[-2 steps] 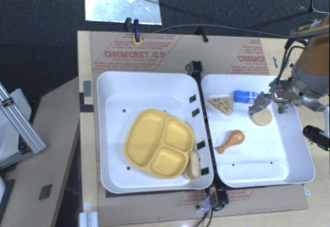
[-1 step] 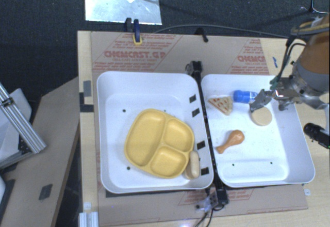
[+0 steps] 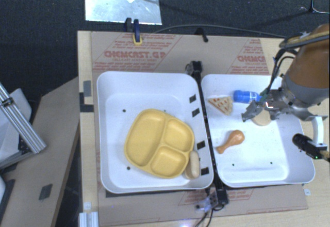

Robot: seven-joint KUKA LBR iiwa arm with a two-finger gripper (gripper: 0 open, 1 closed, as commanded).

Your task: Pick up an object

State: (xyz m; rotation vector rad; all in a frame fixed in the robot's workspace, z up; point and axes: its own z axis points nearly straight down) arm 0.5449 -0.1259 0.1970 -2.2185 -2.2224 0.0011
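Observation:
My gripper (image 3: 261,113) hangs low over the upper middle of the right bin (image 3: 296,172), on the arm coming in from the right. A pale beige rounded object (image 3: 262,120) lies right under it, partly hidden by it. A blue bottle (image 3: 244,96) lies just up-left of the gripper. A tan wedge like a pizza slice (image 3: 220,104) rests near the bin's upper left. A brown drumstick (image 3: 230,141) lies in the bin's middle left, below and left of the gripper.
The left bin (image 3: 116,117) holds a yellow divided plate (image 3: 159,142) and a beige oblong piece (image 3: 193,164) at the plate's lower right corner. A black divider (image 3: 204,128) runs between the bins. Dark arm hardware (image 3: 309,147) overhangs the right bin's right side.

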